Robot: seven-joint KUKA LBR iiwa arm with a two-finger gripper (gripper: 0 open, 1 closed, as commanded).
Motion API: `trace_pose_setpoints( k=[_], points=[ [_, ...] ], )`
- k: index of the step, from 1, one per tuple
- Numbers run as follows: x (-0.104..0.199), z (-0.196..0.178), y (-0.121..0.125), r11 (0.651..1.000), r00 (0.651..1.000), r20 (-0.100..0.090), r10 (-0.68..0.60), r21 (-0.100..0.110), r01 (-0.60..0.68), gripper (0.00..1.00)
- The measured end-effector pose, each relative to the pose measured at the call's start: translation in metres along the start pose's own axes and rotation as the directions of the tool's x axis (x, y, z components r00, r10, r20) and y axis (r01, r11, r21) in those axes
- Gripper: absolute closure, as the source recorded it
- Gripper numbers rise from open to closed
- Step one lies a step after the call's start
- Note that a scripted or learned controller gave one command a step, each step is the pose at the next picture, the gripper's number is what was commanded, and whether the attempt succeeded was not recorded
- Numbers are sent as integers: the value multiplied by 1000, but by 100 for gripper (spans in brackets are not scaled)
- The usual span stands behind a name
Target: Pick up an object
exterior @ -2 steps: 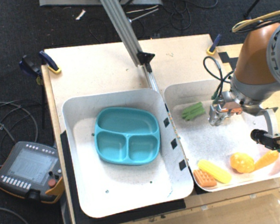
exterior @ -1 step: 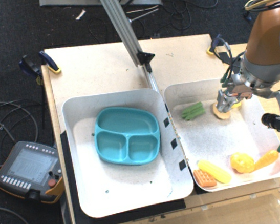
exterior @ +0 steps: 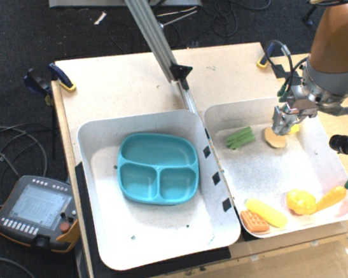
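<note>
Hand (exterior: 283, 122) over round tan disc (exterior: 275, 138), rt bin (exterior: 274, 169).

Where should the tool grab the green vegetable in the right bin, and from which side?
Take the green vegetable across its narrow middle, coming straight down. It lies flat and elongated on open floor of the right bin, so the tool probably has room either side.
</note>
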State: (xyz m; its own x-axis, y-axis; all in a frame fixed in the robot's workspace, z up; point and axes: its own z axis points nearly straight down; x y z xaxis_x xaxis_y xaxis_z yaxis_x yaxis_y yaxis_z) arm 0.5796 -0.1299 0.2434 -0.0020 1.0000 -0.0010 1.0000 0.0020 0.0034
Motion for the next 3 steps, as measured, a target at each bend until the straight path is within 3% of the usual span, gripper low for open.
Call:
trace_pose_setpoints(
  k=[3],
  points=[
    [151,7,29,1000,1000,-2,-6,2,6,100]
  ],
)
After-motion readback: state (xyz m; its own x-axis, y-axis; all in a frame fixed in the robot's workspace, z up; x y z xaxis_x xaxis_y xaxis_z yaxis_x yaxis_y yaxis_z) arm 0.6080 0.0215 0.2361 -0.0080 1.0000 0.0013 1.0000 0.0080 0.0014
